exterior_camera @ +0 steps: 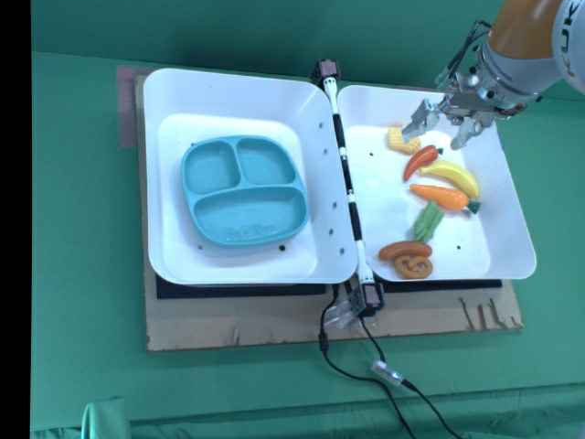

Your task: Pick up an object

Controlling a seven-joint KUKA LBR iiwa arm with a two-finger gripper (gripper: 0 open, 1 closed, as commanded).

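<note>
White plastic bins sit side by side, and the right bin [507, 236] holds all the toy food: a piece of corn [399, 140], a red pepper [420, 160], a banana [452, 177], a carrot [441, 196], a green bean [427, 219], a sausage [404, 250] and a pretzel [413, 266]. Any of these would serve as the object to pick. The gripper [445, 124] hangs over the far end of that bin with its fingers spread and nothing between them, just above the corn and pepper, probably lined up to descend on one of them. The left bin [164, 99] carries a blue divided plate [244, 190], well apart from the arm.
</note>
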